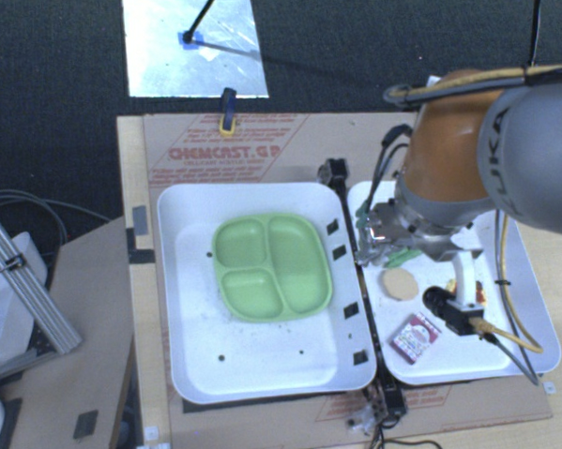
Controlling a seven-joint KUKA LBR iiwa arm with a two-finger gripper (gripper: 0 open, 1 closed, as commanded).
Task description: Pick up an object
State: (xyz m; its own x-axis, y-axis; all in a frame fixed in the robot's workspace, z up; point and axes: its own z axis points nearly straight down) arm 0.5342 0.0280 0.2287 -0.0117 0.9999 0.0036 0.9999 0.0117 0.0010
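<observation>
The pincer hangs low over the near-left part of the right bin, hard by the wall it shares with the left bin. The bulky arm, with its glossy orange band and matte grey shell, covers the pincer from above, so whether it stands apart or together cannot be told. Nothing is seen gripped in it.

Just beside the pincer, on its right, lies a small green piece, slender and leaf-like. Whether they touch is unclear. Just below that in the view sits a flat, round, tan disc with a dull, biscuit-like face. Farther down, near the bin's front rim, a small rectangular packet lies tilted. It is shiny, with a red and white print.

Left of the pincer, across the wall, a smooth pale-green plastic plate lies flat in the left bin. It has rounded corners and three compartments. Both bins are shallow, white and smooth, and rest on a brown cardboard-covered surface with red lettering.
</observation>
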